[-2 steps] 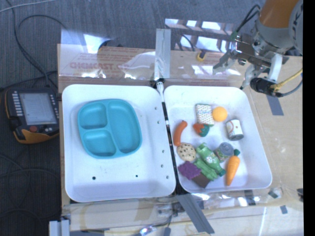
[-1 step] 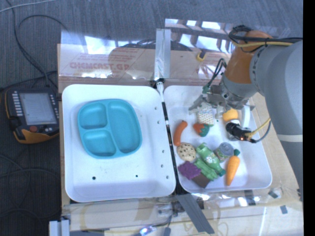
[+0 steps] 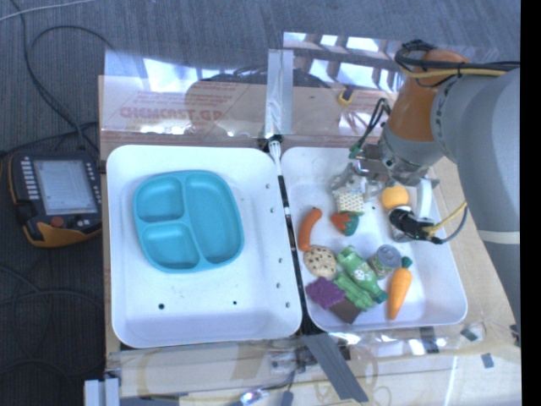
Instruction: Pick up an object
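Two bins side by side, divided tray [image 3: 188, 220] in left bin [image 3: 127, 303], toy foods heaped in right bin [image 3: 439, 299], cookie [image 3: 319, 261] left of can [image 3: 388, 258], carrot [image 3: 398, 288] at near right, gripper [image 3: 353, 178] above waffle [image 3: 348, 200], pendant [image 3: 55, 197] left of bench

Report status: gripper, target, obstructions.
Gripper low in right bin, over waffle piece. Nothing seen held. Strawberry, yellow fruit close beside.

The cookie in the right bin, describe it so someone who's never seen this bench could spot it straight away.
Look in the right white bin, the one crowded with toy food, not the one with the blue plate. Along its left side, just below the orange sausage, lies the cookie. It is the only round, flat, tan piece, speckled with dark chips.
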